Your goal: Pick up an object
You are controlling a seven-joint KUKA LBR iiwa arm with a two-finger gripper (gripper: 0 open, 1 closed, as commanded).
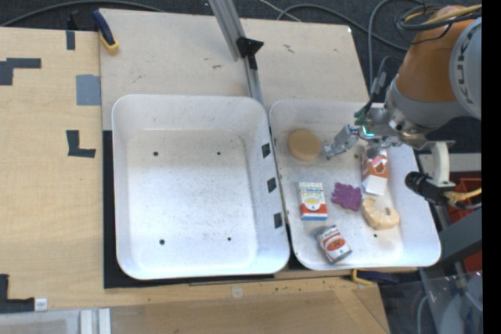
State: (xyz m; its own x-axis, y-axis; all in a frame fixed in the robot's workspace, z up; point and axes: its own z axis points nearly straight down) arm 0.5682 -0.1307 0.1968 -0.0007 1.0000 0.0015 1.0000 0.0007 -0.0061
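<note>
1. Hovering over the right bin [407, 250], the gripper [342, 143] sits just beside the round tan disc [304, 145]; fingers look slightly spread, gripping nothing.
2. Left bin [133, 168] offers loads of room.
3. Small carton [312, 200], purple piece [347, 196], red can [335, 244] crowd together; labels too blurry to read.

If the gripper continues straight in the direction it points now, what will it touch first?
Most likely the round tan disc in the right bin. The gripper points toward the picture's left, and the disc lies just beyond its tip. Its height above the disc is unclear, so it might pass over.
</note>
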